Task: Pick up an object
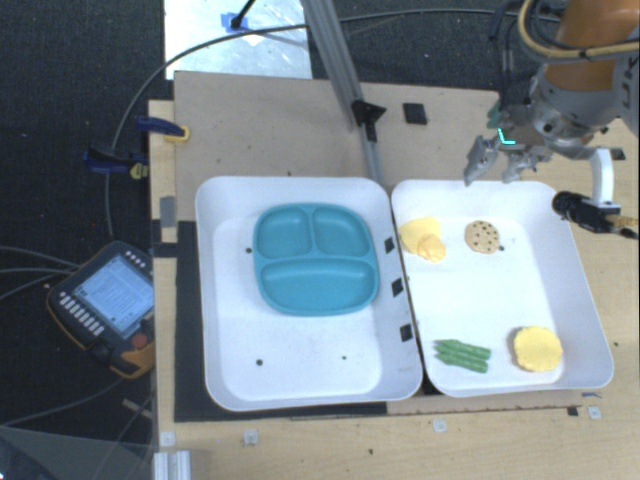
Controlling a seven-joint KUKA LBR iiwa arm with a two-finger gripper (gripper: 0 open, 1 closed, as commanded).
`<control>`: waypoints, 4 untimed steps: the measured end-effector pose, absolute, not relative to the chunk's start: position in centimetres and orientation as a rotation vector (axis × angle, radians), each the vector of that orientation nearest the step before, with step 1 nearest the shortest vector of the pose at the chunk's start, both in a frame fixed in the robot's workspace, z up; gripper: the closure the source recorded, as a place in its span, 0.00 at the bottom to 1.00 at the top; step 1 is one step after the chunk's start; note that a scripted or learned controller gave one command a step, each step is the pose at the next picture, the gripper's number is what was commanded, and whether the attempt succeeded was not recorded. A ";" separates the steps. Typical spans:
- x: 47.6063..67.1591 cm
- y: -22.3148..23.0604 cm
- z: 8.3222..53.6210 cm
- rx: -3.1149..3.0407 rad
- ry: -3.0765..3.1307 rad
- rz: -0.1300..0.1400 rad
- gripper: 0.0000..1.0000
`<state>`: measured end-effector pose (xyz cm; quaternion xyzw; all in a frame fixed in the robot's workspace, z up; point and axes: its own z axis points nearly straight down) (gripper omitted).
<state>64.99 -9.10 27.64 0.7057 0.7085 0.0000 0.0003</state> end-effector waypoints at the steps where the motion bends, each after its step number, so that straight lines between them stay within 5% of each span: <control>1: 65.0 -9.1 27.7 2.215 2.225 0.002 0.00; 4: 65.5 -11.1 12.7 2.221 2.223 -0.003 0.00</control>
